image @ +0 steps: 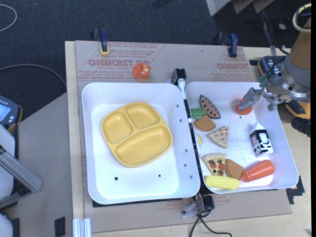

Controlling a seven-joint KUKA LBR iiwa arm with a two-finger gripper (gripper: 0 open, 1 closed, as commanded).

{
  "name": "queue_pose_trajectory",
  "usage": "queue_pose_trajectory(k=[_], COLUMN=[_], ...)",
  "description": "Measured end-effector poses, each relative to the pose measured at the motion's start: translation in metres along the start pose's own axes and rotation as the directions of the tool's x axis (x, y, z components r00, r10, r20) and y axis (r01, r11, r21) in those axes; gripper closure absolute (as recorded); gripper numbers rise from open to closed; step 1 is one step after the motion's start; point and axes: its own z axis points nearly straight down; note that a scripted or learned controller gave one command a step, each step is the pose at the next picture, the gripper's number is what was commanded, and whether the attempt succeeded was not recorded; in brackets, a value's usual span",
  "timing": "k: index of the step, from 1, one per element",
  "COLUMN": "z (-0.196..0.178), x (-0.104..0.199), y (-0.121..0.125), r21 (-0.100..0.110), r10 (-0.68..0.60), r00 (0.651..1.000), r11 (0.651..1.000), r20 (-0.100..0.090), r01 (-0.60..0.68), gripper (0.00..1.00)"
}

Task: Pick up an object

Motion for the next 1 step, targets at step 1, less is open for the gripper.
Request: queue_pose_trajectory(k=[1], z=[0.069], x=[0.0361], y=[-0.0411], r21=[0.009], r10=[-0.001], r00=[1.0], r11=[1.0], r20=[-0.004], r01=[0.001], gripper=[0.0])
